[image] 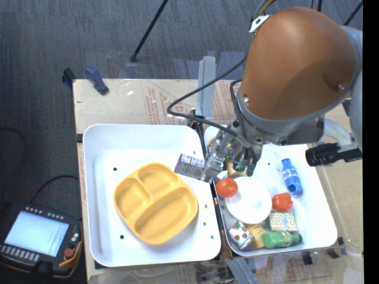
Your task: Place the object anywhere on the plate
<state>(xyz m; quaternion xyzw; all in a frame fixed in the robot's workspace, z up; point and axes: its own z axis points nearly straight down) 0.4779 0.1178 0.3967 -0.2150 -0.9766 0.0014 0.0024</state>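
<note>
A yellow divided plate [155,203] lies in the left bin [95,158], with nothing on it. A small printed box [190,165] sits just beyond the plate's far right corner, near the wall between the bins. My gripper [228,158] hangs over that wall, right beside the box, under the big orange-brown wrist housing [296,58]. The housing and cables hide most of the gripper, and I cannot tell whether the box touches it.
The right bin [323,218] holds a red tomato [226,187], a white round dish [250,202], a red pepper [282,202], a blue bottle [290,177], a green bottle [282,239] and small boxes [240,234]. A teach pendant [38,235] lies lower left.
</note>
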